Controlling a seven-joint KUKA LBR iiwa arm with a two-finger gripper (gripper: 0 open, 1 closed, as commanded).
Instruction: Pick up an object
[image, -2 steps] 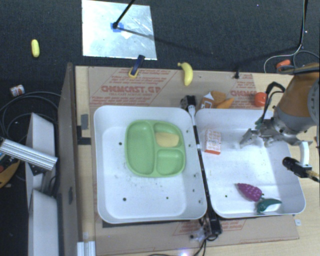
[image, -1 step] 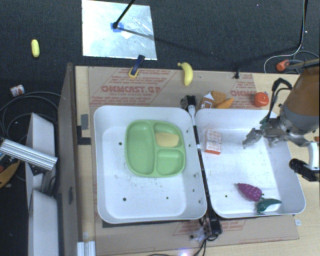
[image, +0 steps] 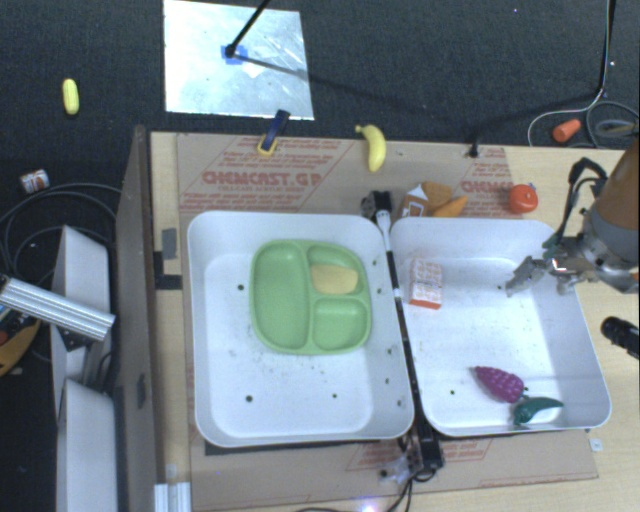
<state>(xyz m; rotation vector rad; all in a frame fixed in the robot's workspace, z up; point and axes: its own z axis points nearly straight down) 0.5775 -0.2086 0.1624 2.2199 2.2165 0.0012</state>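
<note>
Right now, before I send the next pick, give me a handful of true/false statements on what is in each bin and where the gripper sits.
1. The green divided plate lies in the left bin. True.
2. The purple grape bunch sits on the green plate. False: it lies in the right bin, near the front edge.
3. The gripper hovers over the right bin with nothing between its fingers. True.
4. The yellow banana lies inside the right bin. False: it is on the bench behind the bins.
5. A small red-and-white packet lies in the right bin. True.
</note>
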